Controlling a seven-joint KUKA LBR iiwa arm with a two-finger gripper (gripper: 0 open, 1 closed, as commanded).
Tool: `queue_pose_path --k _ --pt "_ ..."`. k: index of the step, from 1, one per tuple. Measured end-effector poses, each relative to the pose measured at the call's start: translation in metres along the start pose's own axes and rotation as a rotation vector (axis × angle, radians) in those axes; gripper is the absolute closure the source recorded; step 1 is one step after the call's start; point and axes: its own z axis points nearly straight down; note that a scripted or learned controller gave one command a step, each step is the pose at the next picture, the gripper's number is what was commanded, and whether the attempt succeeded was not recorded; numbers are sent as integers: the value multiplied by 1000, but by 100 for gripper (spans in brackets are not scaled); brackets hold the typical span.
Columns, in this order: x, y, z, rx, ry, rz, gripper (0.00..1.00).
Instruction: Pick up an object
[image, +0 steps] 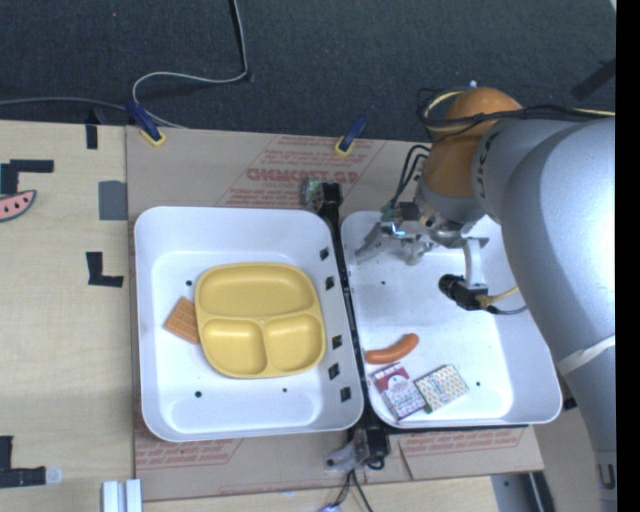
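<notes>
In right bin (520, 395): gripper (400, 240) low near back wall; grip state cannot be told. Sausage (391, 348) lies near front-left, apart from gripper; two packets (420, 388) just beyond. Left bin (160, 300): yellow divided plate (262, 318), cracker (182, 320) tucked beside it.

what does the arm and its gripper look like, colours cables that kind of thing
The arm is a thick, rounded, light grey tube with an orange band above the wrist. Thin black cables loop around that orange part. The gripper is a small grey metal assembly, with a black fitting and cable hanging beside it.
</notes>
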Motion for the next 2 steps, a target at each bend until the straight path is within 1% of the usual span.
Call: queue_pose_path --k 1,2 --pt "0 0 -10 0 0 -1 100" --pt "0 0 -10 0 0 -1 0"
